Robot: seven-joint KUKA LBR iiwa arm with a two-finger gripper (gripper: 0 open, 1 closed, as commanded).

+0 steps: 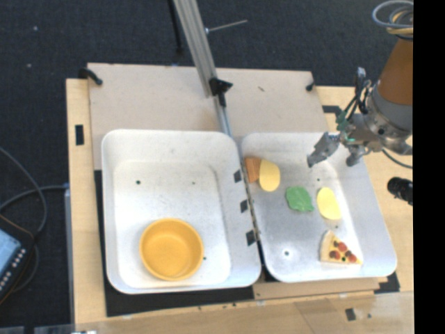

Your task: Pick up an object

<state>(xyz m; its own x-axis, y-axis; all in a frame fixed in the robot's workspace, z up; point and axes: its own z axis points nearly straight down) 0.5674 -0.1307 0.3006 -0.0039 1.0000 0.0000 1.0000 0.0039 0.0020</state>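
- Your grey arm (398, 82) with the orange band came in from the right, wrist over the right shallow white plastic bin's (372, 207) upper right corner.
- Two-finger gripper (336, 152) hung above that bin's upper part. Fingers (321, 150) were spread apart, nothing between them. No object held.
- Nearest pick candidates to the gripper: the flat green leaf-shaped piece (300, 199) and the yellow oval piece (329, 203), side by side near the bin's middle, just apart from each other, both below the gripper.
- At the right bin's left wall you had a yellow rounded piece (270, 176) touching a smaller orange-brown piece (252, 169) on its left. Can't tell you if one overlapped the other.
- Toy pizza slice (338, 250), yellow wedge with red dots, lay in the right bin's lower right corner, well apart from the gripper.
- Left shallow white plastic bin (125, 152) held one round yellow-orange bowl (171, 248), upright, in its lower half near the front wall.
- Grey metal strut (199, 40) ran slantwise from the top edge down to the gap between the two bins.
- Both bins sat on the tan wooden bench (174, 96), touching along their inner walls.
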